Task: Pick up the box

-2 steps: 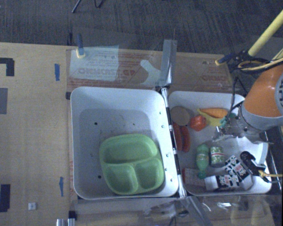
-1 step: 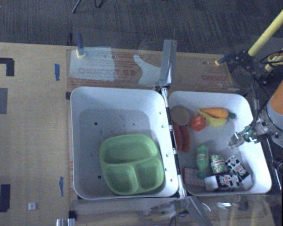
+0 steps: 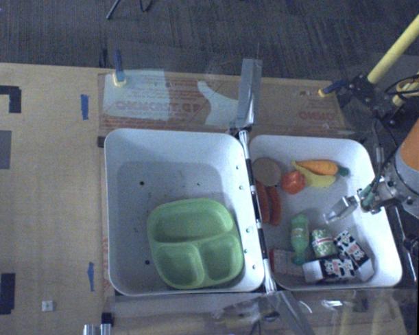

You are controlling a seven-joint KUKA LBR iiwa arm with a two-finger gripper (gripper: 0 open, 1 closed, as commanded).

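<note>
Camera view: the gripper (image 3: 340,208) hangs over the right bin (image 3: 374,162), near its right wall, fingers spread apart and pinching nothing. The box (image 3: 351,249), cow-patterned in black and white, lies in that bin's front right corner beside a similar carton (image 3: 329,269) and a green can (image 3: 322,241). A green tray (image 3: 193,244) sits in the left bin (image 3: 127,167). The step in hand appears to be the approach; next, the fingers should move toward the front edge and descend astride the box.
</note>
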